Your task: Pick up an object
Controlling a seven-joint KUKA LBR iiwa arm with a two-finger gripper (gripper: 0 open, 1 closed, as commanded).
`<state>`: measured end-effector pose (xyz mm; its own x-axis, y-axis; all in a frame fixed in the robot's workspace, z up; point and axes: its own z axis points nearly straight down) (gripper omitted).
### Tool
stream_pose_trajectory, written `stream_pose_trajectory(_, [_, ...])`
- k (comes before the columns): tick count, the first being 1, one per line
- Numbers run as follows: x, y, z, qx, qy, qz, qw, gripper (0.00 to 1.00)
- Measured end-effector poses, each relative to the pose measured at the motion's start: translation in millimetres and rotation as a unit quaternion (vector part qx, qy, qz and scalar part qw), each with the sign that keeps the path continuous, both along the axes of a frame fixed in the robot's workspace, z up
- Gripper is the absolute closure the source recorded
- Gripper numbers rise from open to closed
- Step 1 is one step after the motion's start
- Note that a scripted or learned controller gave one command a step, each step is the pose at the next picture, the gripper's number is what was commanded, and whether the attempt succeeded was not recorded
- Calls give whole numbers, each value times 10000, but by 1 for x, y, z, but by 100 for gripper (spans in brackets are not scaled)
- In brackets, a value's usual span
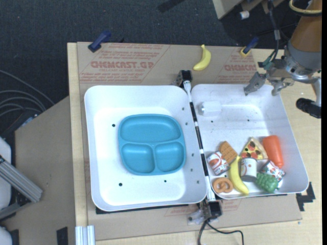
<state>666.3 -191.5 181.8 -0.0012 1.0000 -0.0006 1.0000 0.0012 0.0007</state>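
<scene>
My gripper [265,87] hangs over the far right corner of the right bin [286,117], its two fingers spread apart with nothing between them. The toys lie heaped in the bin's near end, well below the gripper: an orange carrot [273,149], a pizza slice [253,149], a waffle-like cracker [228,151], a small red and white can [217,163], a yellow banana [237,176], a donut [223,186], a grey can [249,168] and a green leafy piece [266,181]. A small white block [210,107] lies alone near the bin's far left.
A blue divided plate [152,143] rests in the middle of the left bin [97,137]. A second banana [203,59] lies on the cardboard behind the bins. Blue clips [98,41] sit at the bench's far edge.
</scene>
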Motion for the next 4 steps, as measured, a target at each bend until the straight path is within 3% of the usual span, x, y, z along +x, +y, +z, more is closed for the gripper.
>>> stream_pose_trajectory(1, [0, -3, -98, 8, 18, -4, 10000, 0])
stream_pose_trajectory(2, [1, -3, -86, -3, -1, 3, 10000, 100])
stream_pose_trajectory(3, [-36, 6, 15, -4, -11, -3, 10000, 100])
stream_pose_trajectory(4, [-37, 6, 14, 1, -1, -5, 10000, 0])
